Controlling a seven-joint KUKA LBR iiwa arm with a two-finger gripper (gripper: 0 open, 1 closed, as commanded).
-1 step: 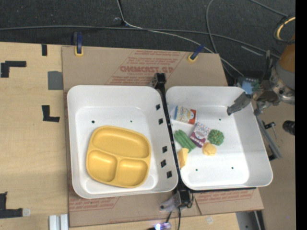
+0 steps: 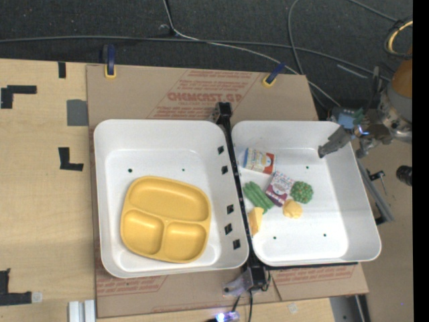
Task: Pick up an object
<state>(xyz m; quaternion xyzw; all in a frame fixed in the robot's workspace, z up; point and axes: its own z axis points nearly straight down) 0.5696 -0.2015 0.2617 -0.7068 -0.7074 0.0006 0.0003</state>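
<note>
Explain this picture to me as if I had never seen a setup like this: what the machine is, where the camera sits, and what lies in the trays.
One camera looks down at a slant on a bench bearing two shallow white bins. The machine is a robot arm reaching in from the right; its tool hangs over the upper right rim of the right bin, and nothing shows between its fingers.

The left bin holds a yellow divided plate. The right bin holds small toy items: a small white packet, a purple packet, a green round piece, a green bean-like piece and two yellow pieces, one lying by the divider.

The job is to pick up one item; none is lifted yet.
</note>
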